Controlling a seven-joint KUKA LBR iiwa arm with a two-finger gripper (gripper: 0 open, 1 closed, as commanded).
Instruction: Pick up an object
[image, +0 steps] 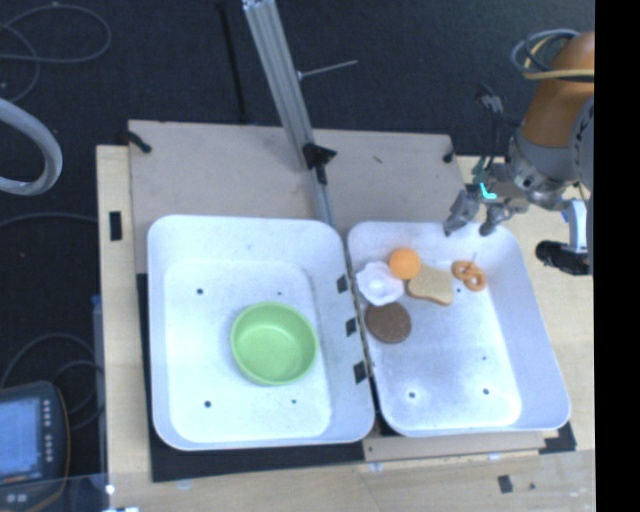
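In the right bin (500, 360) lie an orange ball (404, 264), a tan bread-like slice (432, 287), a small orange pretzel (468, 275), a white crumpled piece (378, 284) and a brown round patty (387, 323). My gripper (472, 222) hangs over the bin's far right corner, above and a little right of the pretzel. Its two fingers stand apart, open, with nothing between them.
A green bowl (274, 343) sits in the left bin (190, 300). A metal camera pole (290, 100) rises from behind the two bins. Cables lie on the dark floor at the left, and a screen shows at the bottom left.
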